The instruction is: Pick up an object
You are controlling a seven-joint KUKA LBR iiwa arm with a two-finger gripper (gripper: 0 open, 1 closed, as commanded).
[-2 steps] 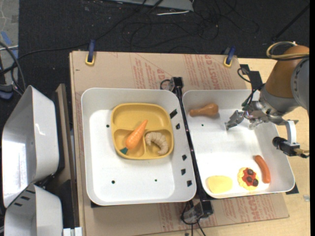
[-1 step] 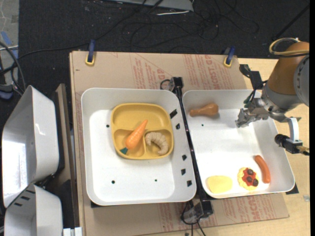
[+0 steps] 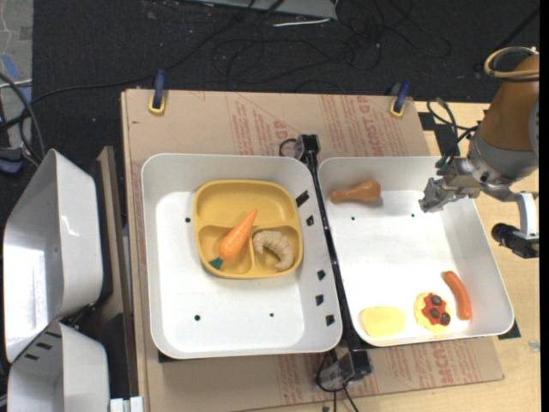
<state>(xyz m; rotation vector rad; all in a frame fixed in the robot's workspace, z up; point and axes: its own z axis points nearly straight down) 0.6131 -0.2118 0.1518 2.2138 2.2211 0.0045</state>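
While the two white bins are sitting side by side on the bench, a yellow divided plate (image 3: 247,197) is being carried in the left bin (image 3: 171,316), toward its far half. An orange toy carrot (image 3: 238,235) is lying tilted across the plate's dividing ridge, and a pale toy shrimp (image 3: 274,247) is curled just beside it in the near right compartment.

Four toy foods are being held in the right bin (image 3: 403,256). A brown chicken drumstick (image 3: 357,193) is lying near the far left corner, its thick end pointing right. Along the near edge, a flat pale yellow piece (image 3: 382,320) is resting beside a small round yellow piece topped with red and dark bits (image 3: 433,310), and an orange-red sausage (image 3: 457,293) is lying just to the right of that, close to the bin's right wall.

Open white floor is lying between the drumstick and the near items, so nothing is being blocked there.

The gripper (image 3: 433,197) is being held over the far right part of the right bin, well apart from the drumstick and from the near items. Nothing is seen between its fingers, and whether they are apart or together cannot be told at this angle. The arm's orange band (image 3: 513,101) is showing at the right edge.
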